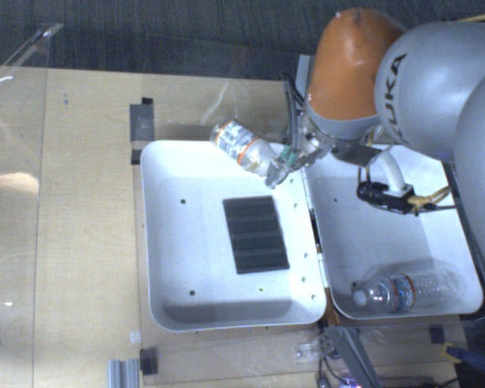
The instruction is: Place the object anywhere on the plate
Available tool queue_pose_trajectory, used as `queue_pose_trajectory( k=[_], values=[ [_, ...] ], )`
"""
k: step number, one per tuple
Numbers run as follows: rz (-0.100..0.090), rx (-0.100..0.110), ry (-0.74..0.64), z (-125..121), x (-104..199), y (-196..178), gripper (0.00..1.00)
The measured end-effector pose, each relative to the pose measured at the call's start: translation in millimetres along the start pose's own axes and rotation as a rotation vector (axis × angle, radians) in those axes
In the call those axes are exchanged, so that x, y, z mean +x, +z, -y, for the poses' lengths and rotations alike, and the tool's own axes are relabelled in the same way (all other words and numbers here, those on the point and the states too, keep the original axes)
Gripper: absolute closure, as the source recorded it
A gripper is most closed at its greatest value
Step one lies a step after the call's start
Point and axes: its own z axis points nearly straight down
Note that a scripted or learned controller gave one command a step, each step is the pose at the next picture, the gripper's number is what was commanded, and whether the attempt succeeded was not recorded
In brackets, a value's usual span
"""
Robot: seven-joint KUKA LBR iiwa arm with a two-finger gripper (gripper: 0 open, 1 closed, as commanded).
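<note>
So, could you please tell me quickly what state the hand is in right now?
Hand: shut on the small plastic bottle, held over the left bin's far edge.

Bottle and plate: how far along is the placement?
Done: the small bottle is off the floor of the left bin, seemingly clamped at the end effector over the bin's far rim. In hand: carrying it. Left: setting it on the dark plate. Another bottle lies in the right bin.
</note>
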Motion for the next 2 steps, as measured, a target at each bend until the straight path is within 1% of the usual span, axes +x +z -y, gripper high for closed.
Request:
queue_pose_trajectory(
  k=[1,2],
  values=[
    [0.005,-0.004,-0.182,-41,-46,-60,1.0],
    [0.004,-0.004,-0.462,-66,11,-77,1.0]
  ],
)
